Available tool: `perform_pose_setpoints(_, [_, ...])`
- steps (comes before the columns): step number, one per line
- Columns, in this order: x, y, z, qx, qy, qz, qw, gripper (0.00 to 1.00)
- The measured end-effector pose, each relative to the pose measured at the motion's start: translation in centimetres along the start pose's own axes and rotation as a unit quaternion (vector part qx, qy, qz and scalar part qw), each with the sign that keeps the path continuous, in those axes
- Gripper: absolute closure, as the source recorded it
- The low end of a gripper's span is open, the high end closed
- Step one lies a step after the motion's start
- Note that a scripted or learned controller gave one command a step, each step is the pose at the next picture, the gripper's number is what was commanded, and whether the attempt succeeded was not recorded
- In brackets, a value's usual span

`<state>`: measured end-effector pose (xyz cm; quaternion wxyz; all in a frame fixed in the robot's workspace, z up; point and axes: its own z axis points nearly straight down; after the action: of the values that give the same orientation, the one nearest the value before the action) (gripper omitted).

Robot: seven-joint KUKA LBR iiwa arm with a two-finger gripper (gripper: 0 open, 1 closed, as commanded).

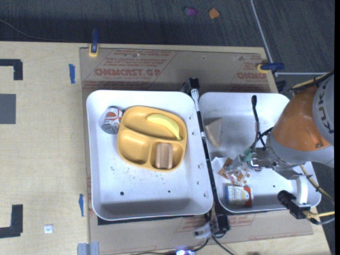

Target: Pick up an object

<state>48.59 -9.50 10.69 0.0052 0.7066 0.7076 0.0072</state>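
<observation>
The grey arm with its orange band (300, 124) reaches in from the right over the right-hand shallow white bin (234, 106). Its two-finger gripper (248, 161) sits low in the middle of that bin, and whether it is spread or pressed together cannot be told from this slanted view.

Just to the left of the gripper and slightly below it lies a small crumpled brown-and-white snack wrapper (232, 170), close to the gripper tip, though contact cannot be made out. Nearer the front wall of the same bin, below the gripper, rests a small white cylindrical container with an orange-and-blue label (238, 195), lying on its side. A beige wedge-shaped piece (213, 132) lies up and left of the gripper, near the bin's left wall.

The left-hand white bin (138, 195) holds a yellow compartmented plastic tray (133, 142) with a yellow banana (164, 124) in its upper compartment and a brown sausage-like block (163, 155) in its lower right one. A red-and-white crushed can (111, 120) lies touching the tray's left edge.
</observation>
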Motion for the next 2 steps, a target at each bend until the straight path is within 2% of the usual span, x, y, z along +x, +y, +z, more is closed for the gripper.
perform_pose_setpoints(2, [-0.01,0.00,0.01,0.000,0.000,0.000,1.0000,0.00])
